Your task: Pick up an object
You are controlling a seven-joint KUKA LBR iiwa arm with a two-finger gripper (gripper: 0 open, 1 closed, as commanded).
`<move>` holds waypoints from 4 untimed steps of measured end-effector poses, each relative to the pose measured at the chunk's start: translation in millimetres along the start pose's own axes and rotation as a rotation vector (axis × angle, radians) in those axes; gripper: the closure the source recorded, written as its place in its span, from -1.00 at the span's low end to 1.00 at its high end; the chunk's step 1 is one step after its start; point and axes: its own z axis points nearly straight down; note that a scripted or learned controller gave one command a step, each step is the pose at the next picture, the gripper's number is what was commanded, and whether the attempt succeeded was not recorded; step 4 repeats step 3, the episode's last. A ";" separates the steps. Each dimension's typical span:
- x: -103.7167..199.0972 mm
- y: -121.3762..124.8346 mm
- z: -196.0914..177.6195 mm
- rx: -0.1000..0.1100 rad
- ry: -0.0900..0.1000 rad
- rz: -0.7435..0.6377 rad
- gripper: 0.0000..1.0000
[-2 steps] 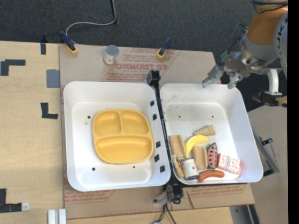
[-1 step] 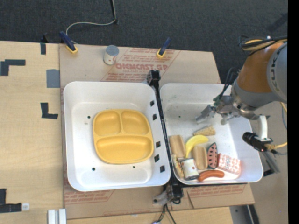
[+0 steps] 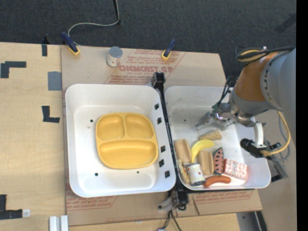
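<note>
- On the worktop [image 3: 29, 129], two white bins sit side by side; the left bin [image 3: 77, 143] carries a yellow divided plate [image 3: 127, 141] and nothing else I can make out.
- Arm [image 3: 267, 83] reaches in from the right, wrist low over the upper half of the right bin [image 3: 185, 102].
- Gripper [image 3: 211, 121] sits just above or on the bin floor, beside a small pale cracker-like piece [image 3: 211, 135]; whether it touches is unclear. State of the gripper: cannot tell, too blurred.
- Candidate objects are crowded in the lower part of the right bin: bread roll [image 3: 182, 149], banana [image 3: 202, 147], watermelon slice [image 3: 219, 160], red-and-white packet [image 3: 236, 169], small can [image 3: 195, 173], sausage [image 3: 217, 181].
- Risk: the gripper is near bare floor, well apart from most of the pile, so closing here may catch nothing.
- Risk: the pale piece looks thin and flat; it may slip out or get pushed aside.
- Risk: packed items touch, so a grab there may drag neighbours.
</note>
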 end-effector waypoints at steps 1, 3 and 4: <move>45.0 -17.8 0.0 -0.002 0.000 0.000 -1.00; 112.6 -52.4 -97.9 0.003 0.002 -0.001 1.00; 112.6 -52.4 -97.9 0.003 0.002 -0.001 1.00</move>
